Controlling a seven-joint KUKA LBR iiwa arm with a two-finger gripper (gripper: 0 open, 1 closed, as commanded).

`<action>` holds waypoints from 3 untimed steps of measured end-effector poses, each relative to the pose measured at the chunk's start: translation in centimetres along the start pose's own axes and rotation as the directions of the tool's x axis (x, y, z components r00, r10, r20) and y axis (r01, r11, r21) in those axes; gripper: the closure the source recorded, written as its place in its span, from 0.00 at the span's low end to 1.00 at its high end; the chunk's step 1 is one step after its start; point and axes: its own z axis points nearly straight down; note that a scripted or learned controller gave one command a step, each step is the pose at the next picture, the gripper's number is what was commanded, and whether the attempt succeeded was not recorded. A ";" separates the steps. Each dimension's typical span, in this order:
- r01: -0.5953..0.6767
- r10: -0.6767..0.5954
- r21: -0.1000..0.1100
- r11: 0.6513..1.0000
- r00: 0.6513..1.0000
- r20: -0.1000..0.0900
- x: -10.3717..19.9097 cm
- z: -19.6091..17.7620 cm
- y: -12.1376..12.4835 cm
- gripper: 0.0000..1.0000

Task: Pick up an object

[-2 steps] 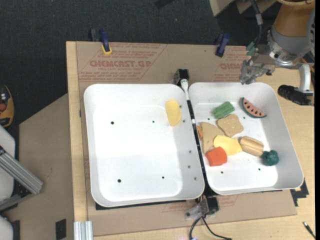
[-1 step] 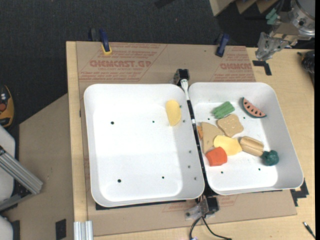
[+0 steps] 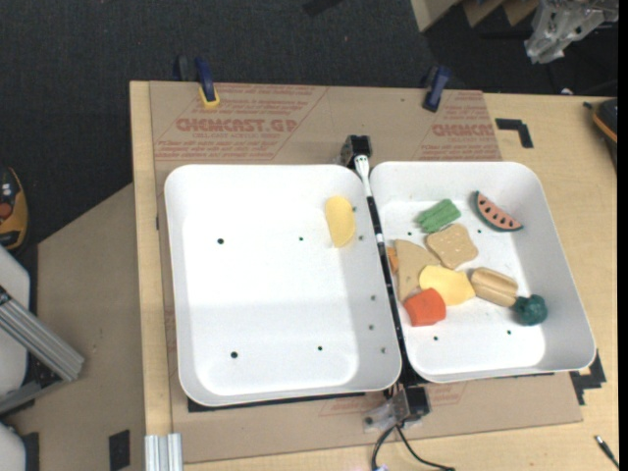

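A pale yellow banana-like piece (image 3: 340, 221) lies alone in the left bin (image 3: 265, 361), near its right wall. The right bin (image 3: 549, 351) holds several toy foods: a green piece (image 3: 438, 214), a watermelon slice (image 3: 497, 212), a tan toast square (image 3: 452, 245), a tan wedge (image 3: 409, 260), a yellow lump (image 3: 446, 284), a red piece (image 3: 425, 307), a brown bread roll (image 3: 494, 286) and a dark green broccoli (image 3: 531, 309). My gripper (image 3: 561, 23) hangs at the top right, well beyond the bins and far from every object.
Both bins rest on a cardboard sheet (image 3: 294, 116) held by two blue clamps (image 3: 205, 79) at its far edge. A black bracket (image 3: 357, 150) sits between the bins at the back. Cables (image 3: 397, 430) trail off the front edge.
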 end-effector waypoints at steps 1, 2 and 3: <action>-0.001 0.001 0.007 1.000 1.000 -0.001 3.3 -6.9 -2.0 1.00; -0.004 0.004 0.017 1.000 1.000 -0.001 3.1 -6.3 -1.9 0.00; -0.004 0.004 0.011 1.000 1.000 0.001 3.2 -7.5 -1.9 1.00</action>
